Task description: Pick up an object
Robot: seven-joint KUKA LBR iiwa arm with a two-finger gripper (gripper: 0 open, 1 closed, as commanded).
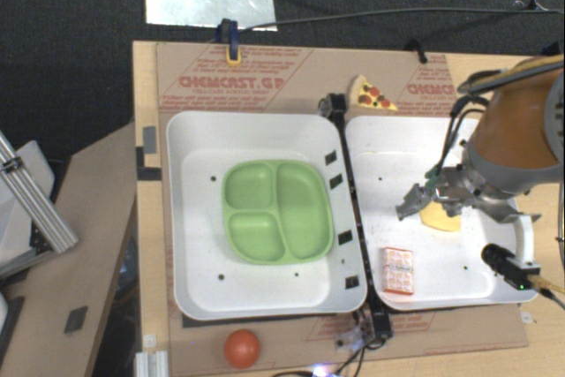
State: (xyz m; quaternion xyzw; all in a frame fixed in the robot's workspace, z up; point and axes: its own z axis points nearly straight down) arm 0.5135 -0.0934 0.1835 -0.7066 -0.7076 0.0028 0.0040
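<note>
Item: pincer [439, 206], low in my right bin [388, 146], directly over yellow piece [444, 220]; whether it is spread or pinching I cannot tell. Carton [397, 270] lies just below-left, spare target. Green tray [277, 211] sits well left.

Smooth matt green plastic tray [277, 212] in a glossy white plastic bin [190, 190]; bench [265, 79] looks like printed cardboard.
</note>
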